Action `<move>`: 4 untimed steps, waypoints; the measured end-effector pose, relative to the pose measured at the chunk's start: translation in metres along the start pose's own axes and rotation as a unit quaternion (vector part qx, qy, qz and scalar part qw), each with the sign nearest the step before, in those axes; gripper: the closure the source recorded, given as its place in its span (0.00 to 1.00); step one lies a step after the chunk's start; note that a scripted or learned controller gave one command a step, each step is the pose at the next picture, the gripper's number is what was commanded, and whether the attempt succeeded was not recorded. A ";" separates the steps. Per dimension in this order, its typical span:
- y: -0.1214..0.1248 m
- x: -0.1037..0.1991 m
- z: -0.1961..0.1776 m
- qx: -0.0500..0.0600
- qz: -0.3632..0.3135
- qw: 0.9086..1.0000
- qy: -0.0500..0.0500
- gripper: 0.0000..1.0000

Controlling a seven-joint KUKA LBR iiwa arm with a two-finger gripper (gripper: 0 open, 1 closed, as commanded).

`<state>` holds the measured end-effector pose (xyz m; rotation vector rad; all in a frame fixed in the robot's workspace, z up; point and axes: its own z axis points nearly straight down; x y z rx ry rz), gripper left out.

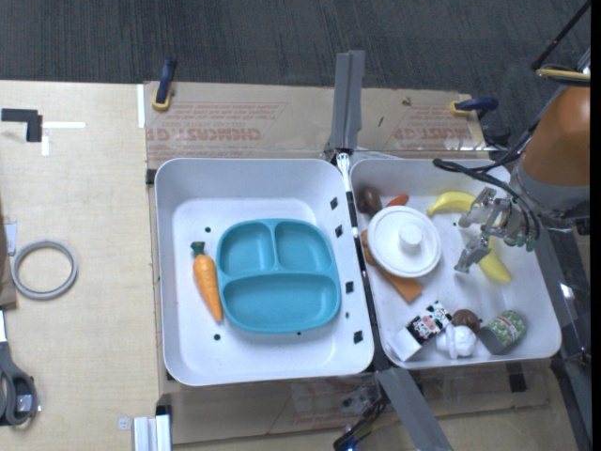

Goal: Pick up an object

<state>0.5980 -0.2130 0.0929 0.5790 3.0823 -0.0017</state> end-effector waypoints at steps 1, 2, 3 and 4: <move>0.001 -0.001 -0.010 0.000 -0.002 1.000 -0.003 1.00; -0.006 0.070 0.001 0.000 0.019 1.000 0.002 1.00; -0.005 0.070 0.000 0.000 0.019 1.000 0.002 0.00; 0.033 0.142 0.001 0.000 -0.010 1.000 0.003 0.00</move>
